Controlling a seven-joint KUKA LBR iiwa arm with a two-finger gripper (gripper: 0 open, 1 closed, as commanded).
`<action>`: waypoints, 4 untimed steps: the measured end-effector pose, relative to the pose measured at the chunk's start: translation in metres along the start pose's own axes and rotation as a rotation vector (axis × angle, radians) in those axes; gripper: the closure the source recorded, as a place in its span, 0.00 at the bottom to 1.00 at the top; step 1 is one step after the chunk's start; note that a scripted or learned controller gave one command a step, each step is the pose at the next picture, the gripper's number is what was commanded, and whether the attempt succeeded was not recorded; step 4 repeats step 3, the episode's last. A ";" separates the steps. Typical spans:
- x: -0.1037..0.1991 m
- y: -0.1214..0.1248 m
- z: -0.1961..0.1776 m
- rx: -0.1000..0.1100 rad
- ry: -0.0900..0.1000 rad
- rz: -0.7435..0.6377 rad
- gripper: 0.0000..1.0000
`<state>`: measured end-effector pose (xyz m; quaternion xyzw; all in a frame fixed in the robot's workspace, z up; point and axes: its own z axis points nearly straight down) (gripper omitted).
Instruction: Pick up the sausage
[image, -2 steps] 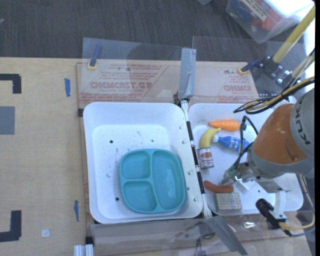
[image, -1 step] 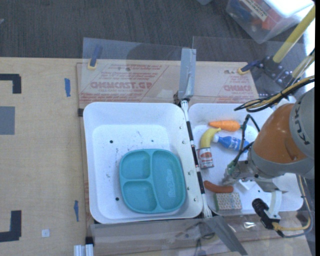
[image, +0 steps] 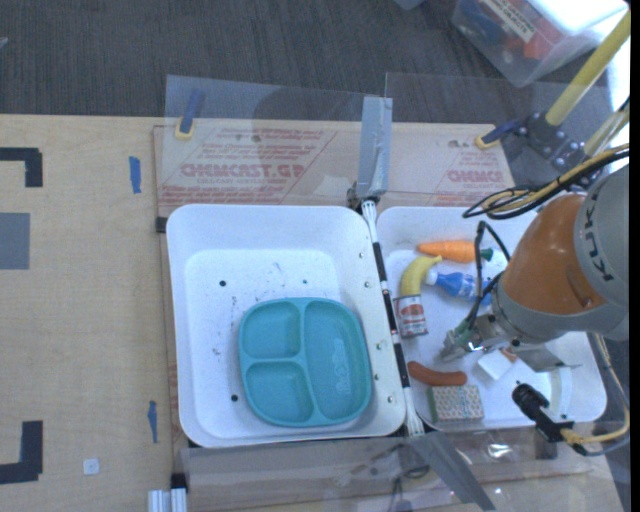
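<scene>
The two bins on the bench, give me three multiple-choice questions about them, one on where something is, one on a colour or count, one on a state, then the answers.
1. Where does the sausage lie?
A. On the divided plate
B. In the right bin, near its front edge
C. On the wooden bench outside the bins

2. What colour is the divided plate in the left bin?
A. Teal
B. Red
C. Yellow

3. What is the state of the sausage?
A. Lifted clear above the bin
B. Standing upright against the bin wall
C. Lying flat on the bin floor, with the gripper just above and to its right

Answers:
1. B, it rests in the right bin just behind the sponge.
2. A, the three-compartment plate is teal.
3. C, it lies on the white floor, nothing gripping it.
</scene>
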<state>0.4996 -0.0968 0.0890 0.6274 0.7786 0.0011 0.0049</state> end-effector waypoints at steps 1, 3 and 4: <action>-0.043 0.010 -0.010 0.005 0.004 -0.090 0.00; 0.000 -0.017 0.000 -0.005 0.002 -0.022 0.00; 0.000 -0.017 0.000 -0.005 0.002 -0.022 0.00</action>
